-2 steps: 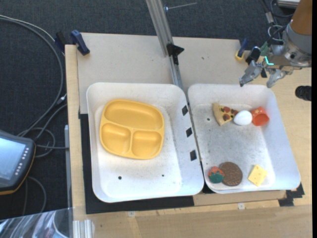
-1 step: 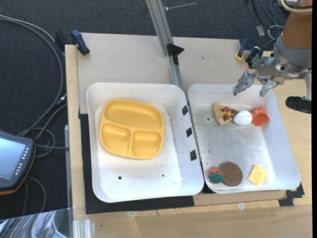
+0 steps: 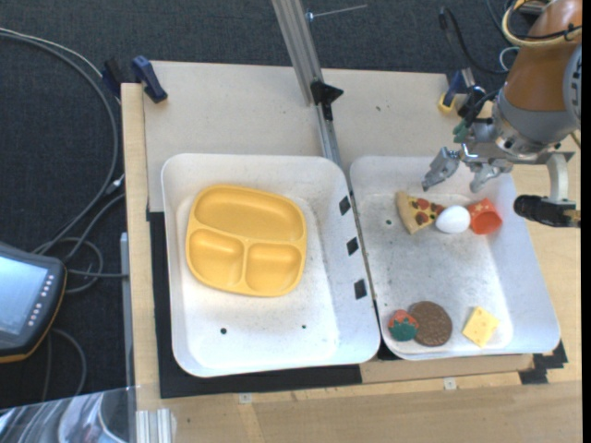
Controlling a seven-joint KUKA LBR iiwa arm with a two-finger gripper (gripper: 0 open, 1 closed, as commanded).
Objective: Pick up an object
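The left shallow white bin (image 3: 199, 340) holds a yellow plastic plate with three compartments (image 3: 246, 239). Right of this plate, over the far edge of the right white bin (image 3: 531, 284), the grey two-finger gripper (image 3: 460, 175) hangs with fingers spread, pinching nothing. Just beneath it lie a pizza slice toy (image 3: 416, 212), a white egg (image 3: 452, 220) and a small orange cup (image 3: 485, 218), touching in a row. Nearer the camera sit a brown round cookie (image 3: 430, 323), a yellow cheese wedge (image 3: 480, 326) and a small red and green toy (image 3: 403, 325).
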